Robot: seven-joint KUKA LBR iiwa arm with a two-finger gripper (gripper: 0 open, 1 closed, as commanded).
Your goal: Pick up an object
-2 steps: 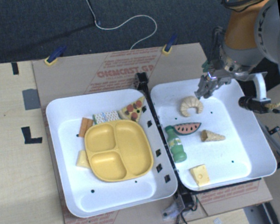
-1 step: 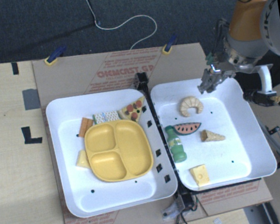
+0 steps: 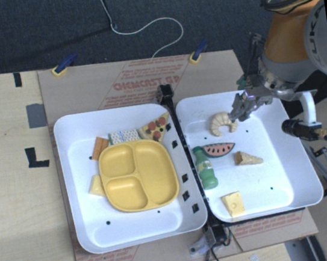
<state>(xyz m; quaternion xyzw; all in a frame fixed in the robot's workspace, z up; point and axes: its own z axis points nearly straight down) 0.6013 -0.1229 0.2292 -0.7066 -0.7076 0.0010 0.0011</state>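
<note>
On the desk (image 3: 12,180) the left bin (image 3: 75,188) carries a yellow divided plate (image 3: 138,175) at its centre. An orange strip (image 3: 99,147) sits at the plate's 10 o'clock, a pale yellow wedge (image 3: 95,185) at its 9 o'clock, and a pizza slice (image 3: 155,127) at its 1 o'clock, all partly tucked under or against the plate's rim.

The right bin (image 3: 293,180) holds a green bottle (image 3: 205,167) along its left wall, a watermelon slice (image 3: 220,149) just beside the bottle at its 2 o'clock, and a cheese block (image 3: 233,203) at the bin's 6 o'clock. A tan wedge (image 3: 248,158) lies near the centre. The croissant (image 3: 223,123) lies at the bin's 11 o'clock.

The gripper (image 3: 238,111) sits at the croissant's 2 o'clock, its dark tips touching or just beside the pastry's right end. Whether the fingers are apart or together cannot be told.
</note>
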